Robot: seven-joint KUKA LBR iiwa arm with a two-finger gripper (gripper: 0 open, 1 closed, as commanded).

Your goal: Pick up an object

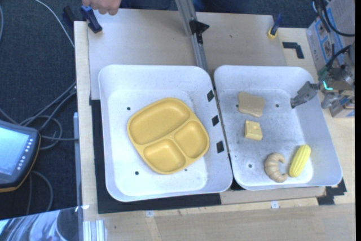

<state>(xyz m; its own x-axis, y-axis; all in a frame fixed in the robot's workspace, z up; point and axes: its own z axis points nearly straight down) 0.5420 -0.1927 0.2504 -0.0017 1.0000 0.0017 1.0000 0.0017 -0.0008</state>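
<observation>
Four food items are seen in the right bin point(316, 138): a tan bread slice point(251, 104) at 12 o'clock, a yellow cheese cube point(253, 130) centrally, a croissant point(275, 167) at 6 o'clock, and a corn cob point(299, 160) beside it. The gripper point(307, 93) is positioned at 3 o'clock over the rim; its opening cannot be told. A yellow divided plate point(167, 135) is held by the left bin point(113, 115).

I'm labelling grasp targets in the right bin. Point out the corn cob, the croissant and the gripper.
corn cob point(299, 160), camera view, middle of the yellow cob.
croissant point(275, 167), camera view, middle of its curved body.
gripper point(301, 96), camera view, dark finger tip over the bin's right rim.
</observation>
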